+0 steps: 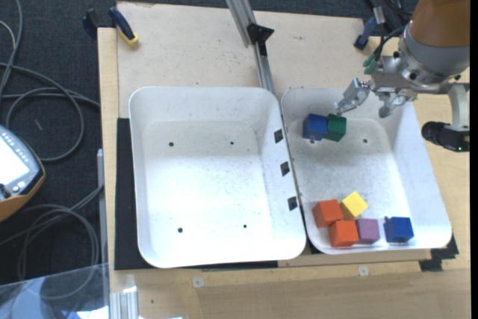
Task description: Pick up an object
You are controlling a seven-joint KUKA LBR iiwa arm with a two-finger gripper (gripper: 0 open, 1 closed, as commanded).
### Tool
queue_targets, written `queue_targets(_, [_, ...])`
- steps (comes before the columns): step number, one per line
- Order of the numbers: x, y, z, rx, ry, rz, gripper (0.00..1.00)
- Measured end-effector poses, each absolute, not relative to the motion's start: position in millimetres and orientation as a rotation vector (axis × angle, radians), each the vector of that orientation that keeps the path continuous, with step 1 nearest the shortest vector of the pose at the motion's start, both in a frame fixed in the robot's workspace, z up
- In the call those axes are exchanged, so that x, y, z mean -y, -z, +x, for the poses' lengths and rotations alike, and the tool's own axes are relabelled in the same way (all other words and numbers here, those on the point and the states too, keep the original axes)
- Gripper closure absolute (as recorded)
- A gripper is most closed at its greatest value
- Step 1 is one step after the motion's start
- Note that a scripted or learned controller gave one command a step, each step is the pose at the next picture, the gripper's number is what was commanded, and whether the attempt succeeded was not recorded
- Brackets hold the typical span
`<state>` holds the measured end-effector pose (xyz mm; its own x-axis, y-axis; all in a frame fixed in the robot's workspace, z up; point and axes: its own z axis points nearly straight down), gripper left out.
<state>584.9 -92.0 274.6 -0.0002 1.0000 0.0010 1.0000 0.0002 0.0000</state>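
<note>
Blocks are sitting in the right bin: a blue block touching a green block at the far end, and at the near end an orange pair, a yellow block, a purple block and another blue one. We are hovering our gripper over the far right part of that bin, fingers spread apart, gripping nothing. We are judging the green block nearest, lying just left and nearer of the gripper. Beside it, the left bin is lying on the table.
</note>
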Motion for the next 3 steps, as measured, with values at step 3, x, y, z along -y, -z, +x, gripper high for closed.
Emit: queue_targets(3, [108,-187,613.4,2.214,-0.007,-2.224,0.00])
